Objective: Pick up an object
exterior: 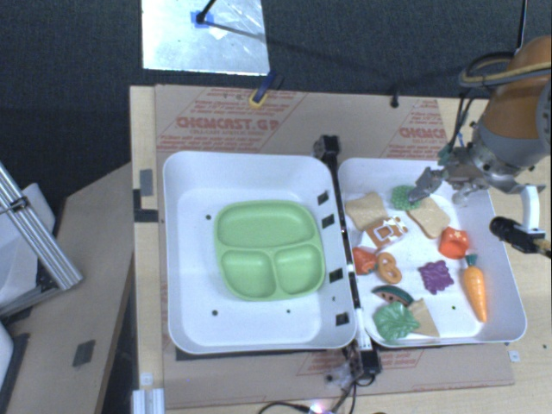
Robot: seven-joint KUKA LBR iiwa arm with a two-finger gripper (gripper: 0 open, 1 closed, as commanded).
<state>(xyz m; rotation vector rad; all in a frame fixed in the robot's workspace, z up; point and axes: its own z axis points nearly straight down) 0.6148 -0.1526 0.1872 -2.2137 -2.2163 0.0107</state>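
My gripper (443, 188) hangs over the back of the right bin (509, 317), fingers spread open with nothing between them. One fingertip (423, 185) is just right of a green leafy toy (401, 197). A tan bread slice (429, 220) lies just below the gripper. Several other toy foods fill this bin: another bread slice (366, 207), an orange-and-white cracker (387, 231), a red pepper (365, 260), a pretzel (390, 270), purple grapes (436, 276), a tomato (454, 242), a carrot (474, 290), a watermelon slice (392, 294) and lettuce (395, 322).
The left bin (185, 231) holds a green divided plate (266, 250). A black divider with clips (338, 231) runs between the bins. A dark cylinder (513, 231) juts in at the right, above the right bin's edge.
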